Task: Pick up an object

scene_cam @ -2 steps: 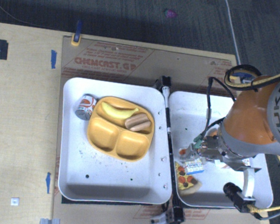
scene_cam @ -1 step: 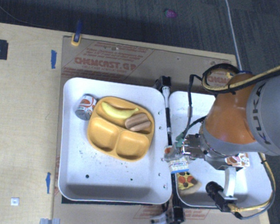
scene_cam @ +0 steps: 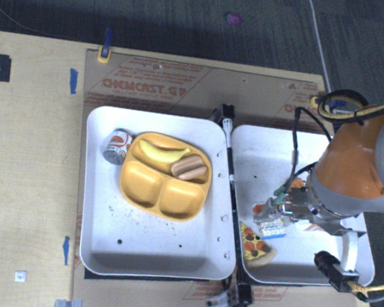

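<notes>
The claw (scene_cam: 281, 209) hovers low in the right bin (scene_cam: 261, 150); its opening cannot be told. A small blue-and-white object (scene_cam: 273, 229) lies just beneath, a pizza slice toy (scene_cam: 255, 247) just beyond. It should centre over one before descending.

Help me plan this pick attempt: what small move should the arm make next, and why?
Probably lower straight down a little. The gripper hangs in the right bin over a small white-and-blue item, beside the pizza slice toy; no object shows between its fingers.
</notes>
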{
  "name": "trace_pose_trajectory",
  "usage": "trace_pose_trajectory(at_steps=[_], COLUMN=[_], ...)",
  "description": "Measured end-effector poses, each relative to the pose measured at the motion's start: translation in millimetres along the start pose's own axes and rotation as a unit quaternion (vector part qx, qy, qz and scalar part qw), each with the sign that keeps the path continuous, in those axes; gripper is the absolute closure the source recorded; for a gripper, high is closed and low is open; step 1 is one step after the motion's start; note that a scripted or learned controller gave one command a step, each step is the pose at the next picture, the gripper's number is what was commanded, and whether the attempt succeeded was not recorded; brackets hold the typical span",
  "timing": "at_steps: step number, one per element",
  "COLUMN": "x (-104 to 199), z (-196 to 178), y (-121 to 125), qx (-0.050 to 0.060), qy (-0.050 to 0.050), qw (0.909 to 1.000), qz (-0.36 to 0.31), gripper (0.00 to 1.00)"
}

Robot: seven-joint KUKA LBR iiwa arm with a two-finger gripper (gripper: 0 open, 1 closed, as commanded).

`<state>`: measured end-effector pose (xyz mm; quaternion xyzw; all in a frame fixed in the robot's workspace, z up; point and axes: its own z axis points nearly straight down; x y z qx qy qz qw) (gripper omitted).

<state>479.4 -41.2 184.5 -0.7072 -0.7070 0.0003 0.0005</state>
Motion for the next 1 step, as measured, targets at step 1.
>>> trace_pose_trajectory(at_steps=[1], x=[23.5], z=[-0.2], y=[0.7], qx=[0.0], qy=[0.001], qw=[1.0], qz=[-0.001], gripper=[1.0])
